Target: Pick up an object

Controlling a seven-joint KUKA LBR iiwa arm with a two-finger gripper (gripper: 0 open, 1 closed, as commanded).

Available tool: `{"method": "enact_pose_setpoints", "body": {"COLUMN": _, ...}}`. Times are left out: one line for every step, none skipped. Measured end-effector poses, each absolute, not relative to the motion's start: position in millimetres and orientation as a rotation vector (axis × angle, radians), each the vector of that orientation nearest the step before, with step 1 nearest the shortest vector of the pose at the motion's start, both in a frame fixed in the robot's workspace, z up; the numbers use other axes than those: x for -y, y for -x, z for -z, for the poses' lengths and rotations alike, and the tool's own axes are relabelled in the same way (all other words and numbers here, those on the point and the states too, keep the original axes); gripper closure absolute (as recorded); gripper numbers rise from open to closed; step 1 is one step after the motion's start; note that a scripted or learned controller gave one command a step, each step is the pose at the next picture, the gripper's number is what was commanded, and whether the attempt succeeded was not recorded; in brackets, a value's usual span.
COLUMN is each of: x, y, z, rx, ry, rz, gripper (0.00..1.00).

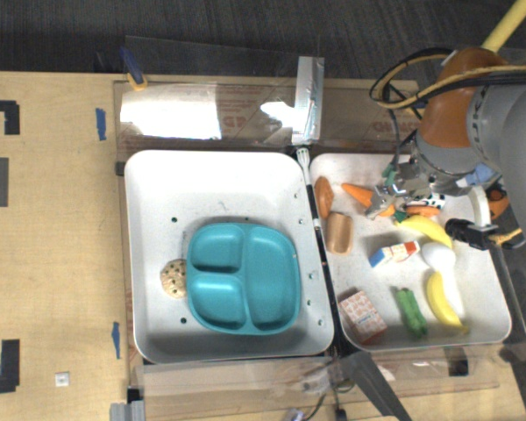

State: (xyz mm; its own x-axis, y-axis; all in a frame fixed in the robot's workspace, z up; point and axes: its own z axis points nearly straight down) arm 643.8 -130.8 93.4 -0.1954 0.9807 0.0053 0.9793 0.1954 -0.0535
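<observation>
A light wooden bench carries two shallow white bins set side by side, their inner rims touching or nearly so. The left bin sits near the middle of the bench; the right bin lies beside it toward the arm's side. Along the far edge of both bins stands a clear plastic panel with a metal bracket at its middle. Black tape marks and short blue tape strips are stuck to the bare wood left of the bins.
</observation>
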Motion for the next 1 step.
{"method": "enact_pose_setpoints", "body": {"x": 48.0, "y": -659.9, "z": -190.0, "rx": 2.413, "ry": 2.024, "rz": 0.014, "gripper": 1.00}}
